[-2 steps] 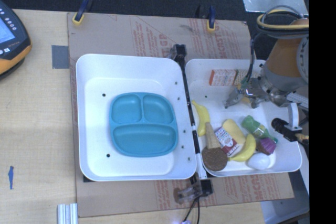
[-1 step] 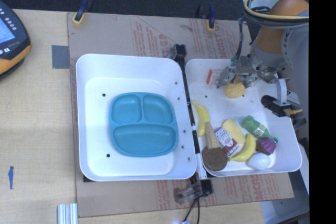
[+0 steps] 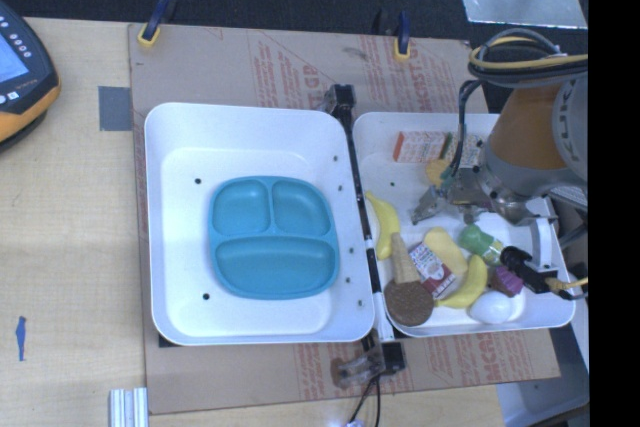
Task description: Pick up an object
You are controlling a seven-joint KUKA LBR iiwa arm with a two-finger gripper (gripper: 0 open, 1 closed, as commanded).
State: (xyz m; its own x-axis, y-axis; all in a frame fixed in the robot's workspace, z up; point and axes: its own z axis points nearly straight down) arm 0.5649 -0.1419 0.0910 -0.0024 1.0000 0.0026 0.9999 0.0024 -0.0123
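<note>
No legible text or labels anywhere

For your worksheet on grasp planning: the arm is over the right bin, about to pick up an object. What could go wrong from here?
1. Clutter: in the right bin, two bananas, a packet, a green bottle and a white egg lie crowded together, so the gripper may nudge neighbours or catch two things.
2. Round items like the egg could slip or roll away.
3. The arm hides part of the bin from the camera.

Two white bins [image 3: 160, 215] here, one blue plate [image 3: 272, 237], two bananas [image 3: 384, 217], one white egg [image 3: 494, 308], one brown cookie [image 3: 408, 302].
</note>
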